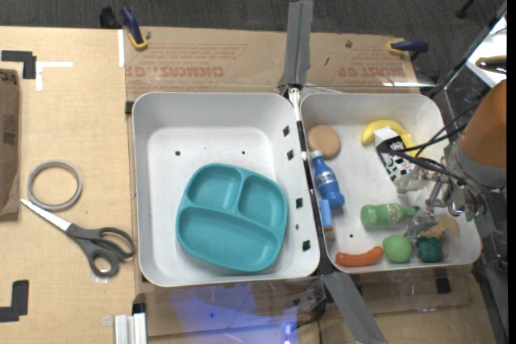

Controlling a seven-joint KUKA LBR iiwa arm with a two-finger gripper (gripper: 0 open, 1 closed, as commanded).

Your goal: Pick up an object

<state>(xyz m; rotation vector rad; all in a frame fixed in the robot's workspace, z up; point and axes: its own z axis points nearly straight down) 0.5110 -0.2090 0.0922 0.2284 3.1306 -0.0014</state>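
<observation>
My gripper [429, 215] hangs low over the right bin [355, 105], near its right wall. It is just right of a green bottle [385, 214] lying on its side. A tan piece [444, 228] and a dark teal object [430, 250] lie right below it. A green ball [397, 248] and an orange-red sausage shape [359, 257] rest along the front wall. Further back lie a black-and-white spotted box [394, 161], a yellow banana [382, 130], a tan round object [323, 141] and a blue bottle [327, 184]. Nothing visibly sits in the gripper.
The left bin [161, 133] holds a teal divided plate [234, 216]. Scissors [85, 236] and a tape ring [54, 184] lie on the bench at left. The arm's orange band [490, 133] and cables crowd the right bin's right edge.
</observation>
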